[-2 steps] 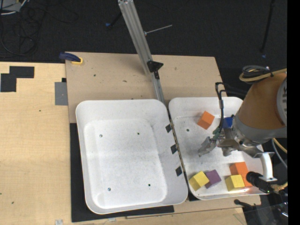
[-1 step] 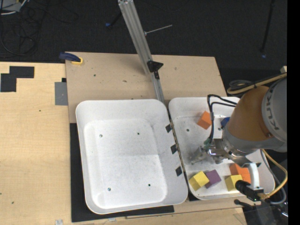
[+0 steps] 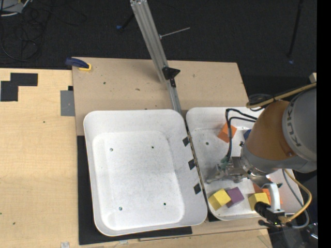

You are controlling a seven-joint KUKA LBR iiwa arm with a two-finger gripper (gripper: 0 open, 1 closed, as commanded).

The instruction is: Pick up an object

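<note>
Where cables trail, dark floor, seemingly plywood bench

Matt white plastic bins (faintly speckled) sit on pale smooth wooden bench.

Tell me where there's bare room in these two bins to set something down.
The left white bin offers a broad bare floor, bordered by its own rim. The right white bin is crowded: the grey arm's gripper sits over it, with the yellow block, purple block and orange block. A small patch remains at its upper left corner.
</note>
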